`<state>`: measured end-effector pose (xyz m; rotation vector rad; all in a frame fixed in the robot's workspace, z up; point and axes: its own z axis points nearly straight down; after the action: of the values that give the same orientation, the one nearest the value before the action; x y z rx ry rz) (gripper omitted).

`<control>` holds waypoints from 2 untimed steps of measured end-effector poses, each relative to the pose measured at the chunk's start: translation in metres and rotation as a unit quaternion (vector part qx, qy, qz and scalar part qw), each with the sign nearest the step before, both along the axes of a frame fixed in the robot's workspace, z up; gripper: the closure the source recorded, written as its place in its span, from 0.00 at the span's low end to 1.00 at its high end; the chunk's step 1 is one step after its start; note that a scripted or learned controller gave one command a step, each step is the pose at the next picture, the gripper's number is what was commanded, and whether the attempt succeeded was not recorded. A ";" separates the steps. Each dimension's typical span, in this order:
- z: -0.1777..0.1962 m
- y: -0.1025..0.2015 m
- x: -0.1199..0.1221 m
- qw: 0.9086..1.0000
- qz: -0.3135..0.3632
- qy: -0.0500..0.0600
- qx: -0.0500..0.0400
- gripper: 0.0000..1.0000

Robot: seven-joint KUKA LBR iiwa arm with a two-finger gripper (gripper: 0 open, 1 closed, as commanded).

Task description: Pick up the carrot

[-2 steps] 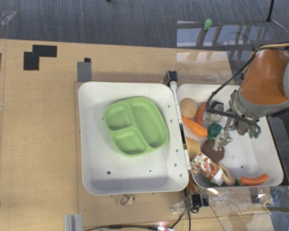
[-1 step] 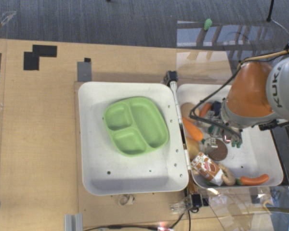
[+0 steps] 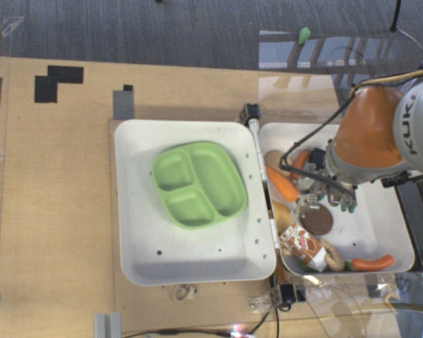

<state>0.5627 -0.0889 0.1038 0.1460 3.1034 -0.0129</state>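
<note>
Carrot (image 3: 281, 184) lies in the right bin (image 3: 381, 224), near its left wall, long axis running upper-left to lower-right. Hand (image 3: 323, 197) sits just right of it and slightly lower, above a brown round disc (image 3: 316, 220). Can't tell whether the hand is wide or closed (wrist blocks the view). Nothing visibly held. Clutter is tight: a printed packet (image 3: 304, 246) below, a sausage (image 3: 371, 263) at the bottom edge. Green divided plate (image 3: 199, 182) is in the left bin (image 3: 137, 210), out of the way. Next move, I'd guess: shift left, align across the carrot.
</note>
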 end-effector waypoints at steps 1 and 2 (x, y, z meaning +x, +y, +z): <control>0.088 0.091 -0.023 0.999 -0.046 0.006 0.008 1.00; 0.081 0.148 -0.075 0.994 -0.104 0.014 0.009 1.00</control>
<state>0.4882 0.0586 0.1850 0.4715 3.1005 0.0067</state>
